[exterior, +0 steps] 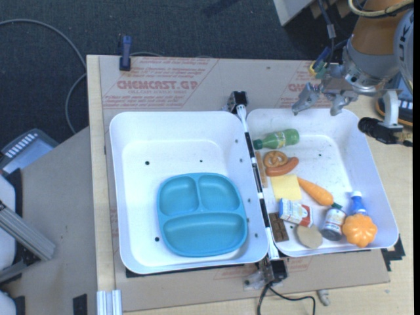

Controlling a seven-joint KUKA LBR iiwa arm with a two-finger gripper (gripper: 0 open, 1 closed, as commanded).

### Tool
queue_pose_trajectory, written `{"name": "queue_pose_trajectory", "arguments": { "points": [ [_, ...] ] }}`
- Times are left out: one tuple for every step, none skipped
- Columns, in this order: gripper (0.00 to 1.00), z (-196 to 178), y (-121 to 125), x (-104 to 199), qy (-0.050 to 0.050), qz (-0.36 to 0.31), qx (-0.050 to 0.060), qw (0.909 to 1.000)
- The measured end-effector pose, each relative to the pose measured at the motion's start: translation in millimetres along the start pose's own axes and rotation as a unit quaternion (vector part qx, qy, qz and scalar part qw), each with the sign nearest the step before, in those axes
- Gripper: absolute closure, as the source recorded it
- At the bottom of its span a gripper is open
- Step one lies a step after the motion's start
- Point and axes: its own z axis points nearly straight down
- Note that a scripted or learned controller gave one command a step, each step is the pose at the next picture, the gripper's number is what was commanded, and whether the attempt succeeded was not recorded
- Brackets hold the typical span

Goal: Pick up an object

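My gripper (pixel 321 104) hangs above the far rim of the right bin (pixel 374 169), open, with nothing between its fingers. Below it in that bin lie a green bottle (pixel 277 138), a pretzel-like sausage (pixel 279 163), a yellow square slice (pixel 286 187), an orange carrot (pixel 315 191), a small red and white carton (pixel 294 211), a tan round disc (pixel 308 236), a dark jar (pixel 333 221), a blue-capped bottle (pixel 356 203) and an orange pumpkin-like toy (pixel 359 230). A brown bar (pixel 278 228) lies by the bin's left wall.
The left bin (pixel 131 176) holds a blue divided plate (pixel 201 212). A black clip (pixel 238 102) sits where the two bins meet at the far side. A blue clamp (pixel 125 51) stands on the cardboard behind the left bin.
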Motion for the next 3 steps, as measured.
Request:
{"name": "queue_pose_trajectory", "arguments": {
  "points": [
    [0.0, 15.1, -68.7, 6.2, 0.0, 0.0, 0.0, 1.0],
    [0.0, 130.3, -105.4, 26.2, 0.001, 0.0, 0.002, 1.0],
    [0.0, 136.8, -158.9, -4.5, 0.0, 0.001, 0.001, 1.0]
  ]
}}
